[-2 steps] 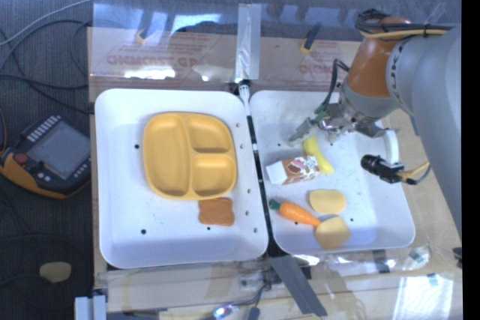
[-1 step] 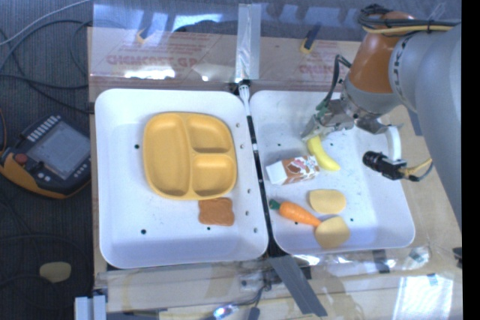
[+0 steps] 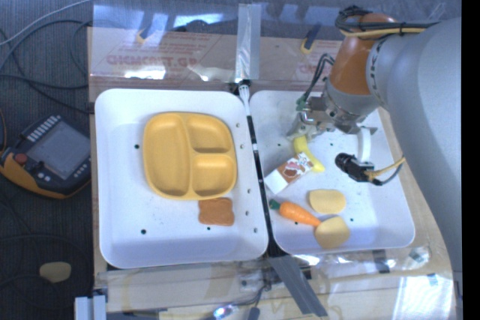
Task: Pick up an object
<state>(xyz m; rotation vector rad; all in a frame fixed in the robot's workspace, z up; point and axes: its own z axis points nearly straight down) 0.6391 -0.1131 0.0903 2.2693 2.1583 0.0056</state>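
Nearest the camera, in the right-hand shallow white bin (image 3: 390, 236), a pale yellow rounded lump (image 3: 332, 232) lies close to the front wall. An orange toy carrot with a green top (image 3: 298, 213) lies just to its left, and a second pale yellow lump (image 3: 327, 200) sits just behind it.

In the left-hand shallow white bin (image 3: 112, 236), a flat brown toast-like slab (image 3: 217, 212) rests against the near edge of a yellow plastic plate with three compartments (image 3: 189, 155), which takes up the middle of that bin.

Farther back in the right bin, a small brown, white and red packet (image 3: 292, 168) lies tilted near the wall between the bins. It touches a yellow banana-shaped piece (image 3: 310, 160) on its right.

The tool (image 3: 305, 125) hangs right at the far end of that yellow piece. It is perhaps touching it, though the view is too blurred there to be sure. Whether the tool is wide or narrow cannot be told, and nothing is seen held in it.

Behind the tool, the grey arm with its orange band (image 3: 352, 71) rises toward the right. Beyond both bins the counter (image 3: 150, 64) shows a brown surface under a clear sheet.
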